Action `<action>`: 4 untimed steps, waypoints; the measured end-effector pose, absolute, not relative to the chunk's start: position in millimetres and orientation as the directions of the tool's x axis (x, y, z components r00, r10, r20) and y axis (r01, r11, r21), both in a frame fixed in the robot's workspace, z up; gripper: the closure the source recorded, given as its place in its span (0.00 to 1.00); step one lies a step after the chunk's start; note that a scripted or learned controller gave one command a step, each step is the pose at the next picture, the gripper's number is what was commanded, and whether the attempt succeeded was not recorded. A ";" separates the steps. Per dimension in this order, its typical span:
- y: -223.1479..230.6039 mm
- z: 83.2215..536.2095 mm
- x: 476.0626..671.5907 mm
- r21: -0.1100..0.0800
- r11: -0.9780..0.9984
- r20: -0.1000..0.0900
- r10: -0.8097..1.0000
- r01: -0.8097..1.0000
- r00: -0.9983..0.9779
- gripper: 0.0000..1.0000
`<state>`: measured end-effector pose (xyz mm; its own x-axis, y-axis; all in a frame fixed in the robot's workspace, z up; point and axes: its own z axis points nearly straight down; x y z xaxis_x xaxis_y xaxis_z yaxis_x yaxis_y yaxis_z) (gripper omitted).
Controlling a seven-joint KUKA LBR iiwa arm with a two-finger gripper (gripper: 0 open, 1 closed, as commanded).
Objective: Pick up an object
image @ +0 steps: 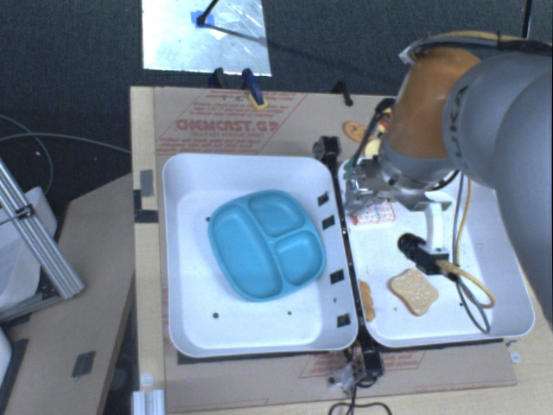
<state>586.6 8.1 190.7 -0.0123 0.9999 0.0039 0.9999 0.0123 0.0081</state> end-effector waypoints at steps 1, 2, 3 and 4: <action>48.1 268.2 529.1 0.007 0.009 0.004 1.000 1.000 -0.009 1.00; 138.9 321.9 485.6 0.007 0.015 0.005 1.000 1.000 -0.015 1.00; 186.6 226.8 485.0 -0.006 0.008 0.000 1.000 1.000 -0.008 1.00; 120.0 305.7 521.1 0.011 -0.005 0.000 1.000 1.000 0.005 1.00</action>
